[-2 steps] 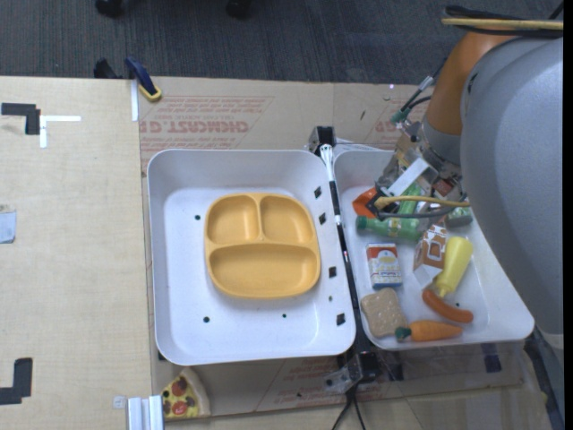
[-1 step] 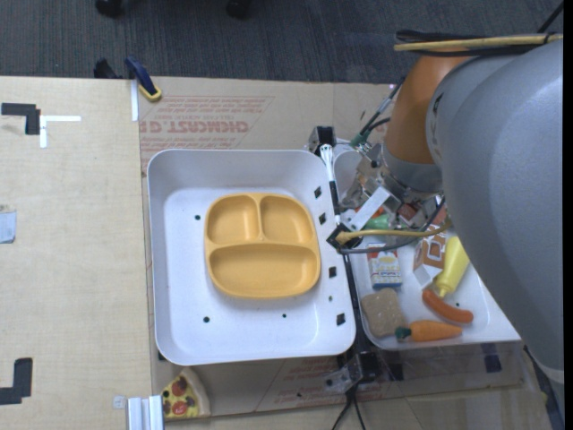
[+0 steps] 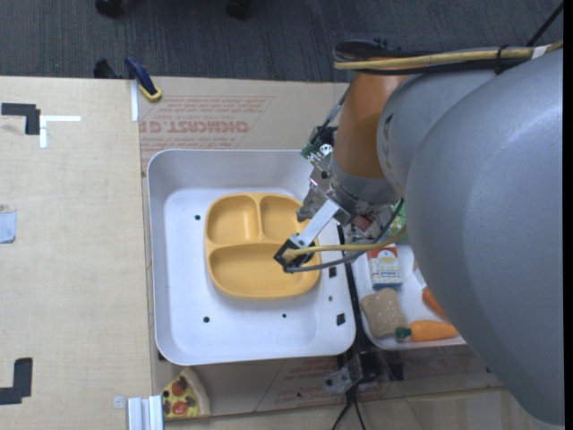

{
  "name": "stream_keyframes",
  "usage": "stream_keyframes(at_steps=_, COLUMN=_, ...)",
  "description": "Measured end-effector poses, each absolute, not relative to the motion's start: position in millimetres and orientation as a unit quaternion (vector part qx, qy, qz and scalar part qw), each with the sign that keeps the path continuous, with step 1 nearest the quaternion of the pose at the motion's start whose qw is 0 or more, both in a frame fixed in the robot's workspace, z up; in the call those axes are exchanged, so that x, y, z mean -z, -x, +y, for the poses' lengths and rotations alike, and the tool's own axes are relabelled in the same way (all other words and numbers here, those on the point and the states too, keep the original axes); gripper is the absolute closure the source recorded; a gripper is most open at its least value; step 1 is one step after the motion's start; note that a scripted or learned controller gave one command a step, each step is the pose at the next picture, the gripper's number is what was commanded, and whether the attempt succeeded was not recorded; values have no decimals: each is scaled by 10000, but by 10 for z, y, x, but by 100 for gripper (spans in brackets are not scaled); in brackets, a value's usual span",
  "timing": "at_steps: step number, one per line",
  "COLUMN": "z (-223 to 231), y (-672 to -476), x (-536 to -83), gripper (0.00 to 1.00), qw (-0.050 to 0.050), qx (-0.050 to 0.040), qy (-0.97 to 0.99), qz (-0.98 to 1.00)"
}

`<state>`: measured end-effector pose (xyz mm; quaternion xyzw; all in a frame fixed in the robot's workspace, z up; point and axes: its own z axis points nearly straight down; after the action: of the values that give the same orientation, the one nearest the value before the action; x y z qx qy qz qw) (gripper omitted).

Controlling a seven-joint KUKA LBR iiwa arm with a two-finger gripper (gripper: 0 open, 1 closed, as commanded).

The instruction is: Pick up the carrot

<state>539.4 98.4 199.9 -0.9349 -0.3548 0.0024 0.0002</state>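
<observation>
At the near edge of the bench, I see a flat toy pizza slice [image 3: 179, 397] lying on printed cardboard [image 3: 206, 119], outside the bins. Just past it in the right bin [image 3: 405, 342], the carrot [image 3: 431, 331] lies on its side. It is smooth, orange and tapered, with a green stub at its left end, and it sits just beside a rough tan block [image 3: 380, 312]. Beyond that stands a small glossy carton [image 3: 385, 267] with a red-and-white label. In the left bin [image 3: 179, 285] rests a rounded yellow plastic plate [image 3: 255, 249] with three compartments. The gripper [image 3: 345, 200] hangs over the divide between the bins, well apart from the carrot. From here I cannot tell whether it is open or closed. The broad grey arm [image 3: 501, 222] covers much of the right bin.
</observation>
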Motion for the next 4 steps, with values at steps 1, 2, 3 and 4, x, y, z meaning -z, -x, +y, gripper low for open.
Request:
stream_keyframes(at_steps=1, z=1298, y=-4773, x=-906, gripper=0, qw=6, qx=-18, qy=9145, qz=-4045)
stream_keyframes(at_steps=2, z=1904, y=-5298, x=-2247, gripper=0, qw=-11, qx=-17, qy=9474, qz=-3200)
stream_keyframes(at_steps=3, z=2150, y=-5207, x=-1028, gripper=0, qw=-7, qx=-2, qy=9145, qz=-4046)
stream_keyframes(at_steps=4, z=2127, y=-5200, x=-1103, gripper=100, qw=-8, qx=-37, qy=9148, qz=-4039)
